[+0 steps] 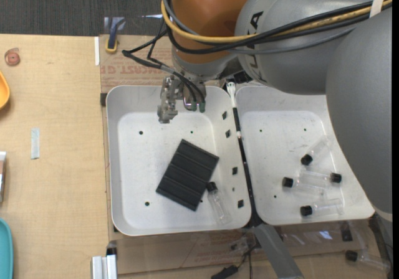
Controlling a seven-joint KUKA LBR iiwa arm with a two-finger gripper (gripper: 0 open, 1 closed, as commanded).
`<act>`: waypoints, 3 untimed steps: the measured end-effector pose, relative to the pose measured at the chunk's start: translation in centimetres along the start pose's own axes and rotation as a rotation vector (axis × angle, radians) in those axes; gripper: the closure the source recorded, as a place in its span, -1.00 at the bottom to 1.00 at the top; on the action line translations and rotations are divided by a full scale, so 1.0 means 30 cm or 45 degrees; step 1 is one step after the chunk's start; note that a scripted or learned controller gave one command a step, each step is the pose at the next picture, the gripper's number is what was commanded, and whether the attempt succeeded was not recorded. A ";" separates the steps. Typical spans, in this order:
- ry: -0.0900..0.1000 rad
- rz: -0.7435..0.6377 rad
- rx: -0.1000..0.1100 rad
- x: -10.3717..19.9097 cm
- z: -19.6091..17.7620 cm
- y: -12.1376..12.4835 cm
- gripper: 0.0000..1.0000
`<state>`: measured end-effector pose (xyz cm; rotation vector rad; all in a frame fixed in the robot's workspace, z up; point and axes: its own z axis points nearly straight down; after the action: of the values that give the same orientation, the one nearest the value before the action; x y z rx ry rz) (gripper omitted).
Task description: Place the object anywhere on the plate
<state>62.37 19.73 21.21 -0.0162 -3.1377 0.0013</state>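
A black ridged plate (187,174) lies tilted in the middle of the left bin (113,165). A clear vial with a black cap (216,200) lies on the bin floor just off the plate's lower right corner, touching or nearly touching it. My gripper (166,108) hangs over the back of the left bin, up and to the left of the plate, with nothing seen in it. The arm's orange band (209,4) and grey body cover the top right.
Several more clear vials with black caps, such as one (318,179), lie scattered in the right bin (280,123). Black clips (236,132) line the divide between the bins. The wooden bench (56,147) at left carries small items near its edges.
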 end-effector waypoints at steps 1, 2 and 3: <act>-0.003 -0.236 -0.002 -0.033 0.412 -0.136 1.00; -0.008 -0.547 -0.003 -0.123 0.108 0.089 1.00; -0.002 -1.104 -0.003 -0.120 0.299 0.102 1.00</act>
<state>65.97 22.75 12.22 1.3046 -2.8554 -0.0051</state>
